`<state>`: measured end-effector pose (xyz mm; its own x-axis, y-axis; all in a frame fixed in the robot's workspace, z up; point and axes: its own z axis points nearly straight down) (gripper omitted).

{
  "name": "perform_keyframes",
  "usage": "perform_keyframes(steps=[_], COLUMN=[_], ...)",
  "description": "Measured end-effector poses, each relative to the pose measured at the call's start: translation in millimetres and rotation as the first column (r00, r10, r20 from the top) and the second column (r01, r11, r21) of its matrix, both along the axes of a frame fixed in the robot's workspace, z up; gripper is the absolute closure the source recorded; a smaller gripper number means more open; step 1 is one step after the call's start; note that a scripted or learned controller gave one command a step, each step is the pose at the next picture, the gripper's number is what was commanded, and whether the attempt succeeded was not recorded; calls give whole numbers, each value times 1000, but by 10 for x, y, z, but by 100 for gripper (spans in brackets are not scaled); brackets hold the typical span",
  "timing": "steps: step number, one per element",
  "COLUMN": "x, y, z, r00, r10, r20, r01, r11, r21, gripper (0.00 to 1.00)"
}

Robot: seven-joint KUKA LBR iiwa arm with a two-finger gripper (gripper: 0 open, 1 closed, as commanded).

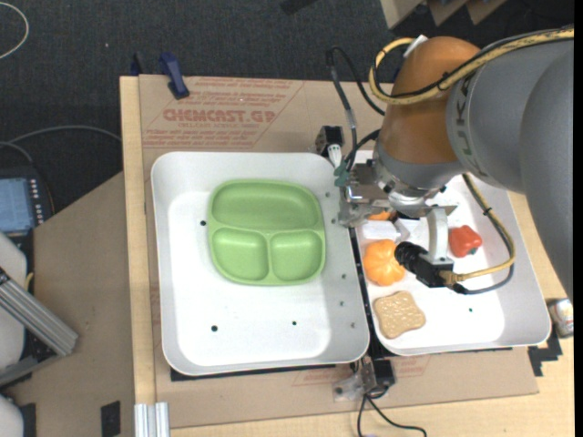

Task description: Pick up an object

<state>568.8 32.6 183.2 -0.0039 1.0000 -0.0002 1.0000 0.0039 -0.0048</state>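
Note:
The right bin (474,321) holds an orange fruit (383,260), a tan cracker-like slab (399,313) in front of it and a red piece (465,239) to the right. My gripper (393,217) hangs low over the bin's left part, just behind the orange fruit. A bit of orange shows right under the wrist, and the arm's body hides the fingers. The left bin (182,289) carries a green three-compartment plate (267,231).
A black cable runs from the wrist across the right bin past the orange fruit. The bins stand on a cardboard sheet (219,107) with a blue clip at its far left corner. The grey arm covers the right bin's far right part.

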Motion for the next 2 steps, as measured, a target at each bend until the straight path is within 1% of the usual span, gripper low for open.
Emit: perform_keyframes(steps=[1,2], x=[-727,-847], y=[344,1056], z=[416,861], r00=[1000,1000], r10=[0,5], r20=[-1,10], r01=[0,-5], r11=[1000,1000], r21=[3,4], gripper=[100,100])
